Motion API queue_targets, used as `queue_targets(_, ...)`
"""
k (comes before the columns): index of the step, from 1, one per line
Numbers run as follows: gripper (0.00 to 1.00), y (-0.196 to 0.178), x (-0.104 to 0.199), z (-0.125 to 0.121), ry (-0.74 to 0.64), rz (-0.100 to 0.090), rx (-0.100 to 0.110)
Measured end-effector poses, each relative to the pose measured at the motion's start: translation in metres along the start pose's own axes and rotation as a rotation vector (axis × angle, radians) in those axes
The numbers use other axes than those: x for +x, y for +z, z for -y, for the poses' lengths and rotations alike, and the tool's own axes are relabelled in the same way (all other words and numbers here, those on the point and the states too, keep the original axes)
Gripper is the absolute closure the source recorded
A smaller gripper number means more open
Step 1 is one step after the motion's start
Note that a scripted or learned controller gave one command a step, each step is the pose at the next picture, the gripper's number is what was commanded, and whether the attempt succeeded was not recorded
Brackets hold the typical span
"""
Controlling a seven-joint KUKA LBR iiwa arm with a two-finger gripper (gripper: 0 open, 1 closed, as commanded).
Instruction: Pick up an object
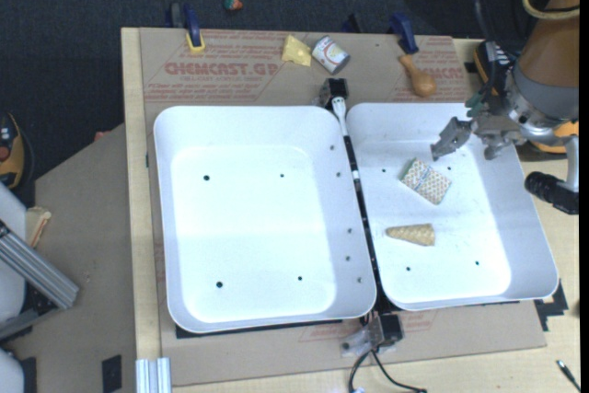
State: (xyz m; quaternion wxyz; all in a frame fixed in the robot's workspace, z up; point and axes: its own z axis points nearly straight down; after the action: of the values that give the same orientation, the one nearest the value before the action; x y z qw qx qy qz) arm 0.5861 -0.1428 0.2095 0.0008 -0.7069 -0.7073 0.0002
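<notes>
We note two candidate objects in the right bin [515, 225]: a patterned square packet [426, 180] near the bin's middle, and a tan cone-shaped piece [410, 235] lying on its side just below it, the two apart from each other. The left bin [184, 225] sits alongside. The hand [467, 138] hangs over the upper part of the right bin, near the packet but up and to its right, not touching it. Nothing sits between the fingers; they appear spread, though the slant of the view makes this hard to confirm. We judge this the approach step, no grasp made yet. Next move calls for centring over the packet, lowering, then closing. A yellow piece [296, 51] lies on the tabletop [258, 69] beyond the bins.
</notes>
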Motion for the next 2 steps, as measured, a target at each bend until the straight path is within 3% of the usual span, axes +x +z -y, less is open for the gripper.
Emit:
queue_targets(1,0.00,0.103,-0.029,-0.006,0.003,-0.001,0.006)
queue_targets(2,1.00,0.086,-0.028,-0.008,0.002,0.002,-0.004)
